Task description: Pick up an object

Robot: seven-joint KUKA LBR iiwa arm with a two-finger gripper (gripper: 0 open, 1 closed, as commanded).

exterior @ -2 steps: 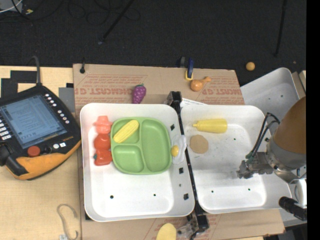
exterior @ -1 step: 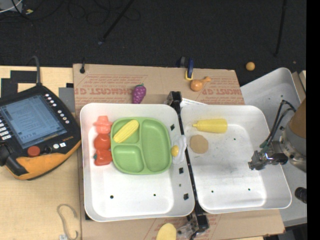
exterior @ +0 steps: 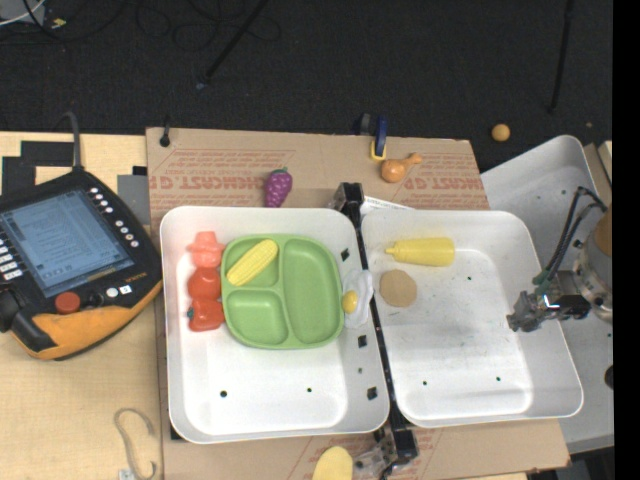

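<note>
From the camera view, the gripper (exterior: 524,317) hangs over the right bin (exterior: 470,388) near its right wall, finger state beyond telling, so the approach looks barely begun: reach left toward the yellow bottle (exterior: 422,252), a smooth cylinder lying on its side by the rear wall.

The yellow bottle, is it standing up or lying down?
Lying down. The yellow bottle rests on its side in the right bin, tip pointing left.
</note>
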